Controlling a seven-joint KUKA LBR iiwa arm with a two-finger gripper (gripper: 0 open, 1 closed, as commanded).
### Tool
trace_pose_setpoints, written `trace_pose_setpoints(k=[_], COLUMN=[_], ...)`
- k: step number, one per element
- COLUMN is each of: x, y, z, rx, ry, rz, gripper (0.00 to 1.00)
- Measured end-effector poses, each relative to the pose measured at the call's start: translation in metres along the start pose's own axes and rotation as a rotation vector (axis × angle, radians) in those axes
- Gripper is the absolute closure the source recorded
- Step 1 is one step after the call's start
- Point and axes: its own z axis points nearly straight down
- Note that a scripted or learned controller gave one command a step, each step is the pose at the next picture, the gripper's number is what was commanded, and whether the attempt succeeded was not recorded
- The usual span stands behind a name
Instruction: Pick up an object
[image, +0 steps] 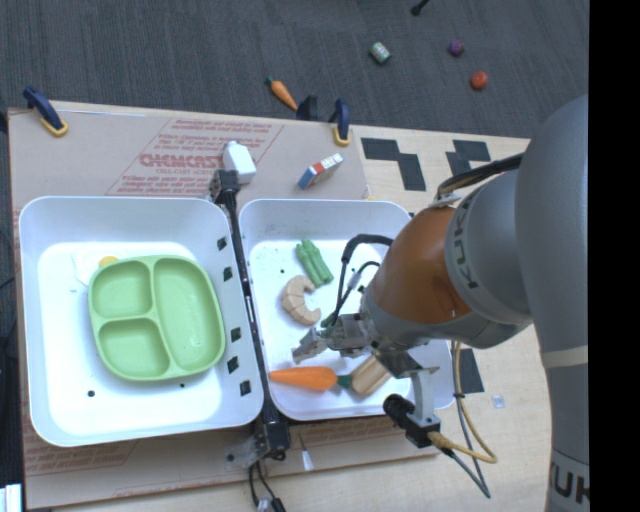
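Note:
In the right bin (265, 228) lie a green pickle-like piece (315, 260), a tan curved croissant-like piece (298, 300), an orange carrot (304, 378) and a beige block (368, 377). My gripper (322, 343) hangs low over the bin's front half, just above the carrot and left of the beige block. The grey arm with its orange band (430, 280) covers the bin's right side. The arm's wrist hides much of the fingers, and I see nothing clearly between them.
The left bin (40, 330) holds a green three-compartment plate (155, 317) with a small yellow thing (106, 262) at its back left edge. A red, white and blue block (320, 171) lies on the cardboard behind the bins. Small toys lie on the floor beyond.

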Motion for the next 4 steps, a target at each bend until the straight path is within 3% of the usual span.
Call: trace_pose_setpoints(k=[1,2,3,4], x=[0.000,-0.016,-0.016,-0.038], y=[0.001,0.024,0.024,0.075], z=[-0.010,-0.127,-0.126,0.010], rx=[-0.001,-0.006,-0.005,-0.001], ry=[-0.001,-0.002,-0.002,0.000], rz=[-0.007,0.007,0.007,0.006], gripper=[1.00,1.00,0.00,0.00])
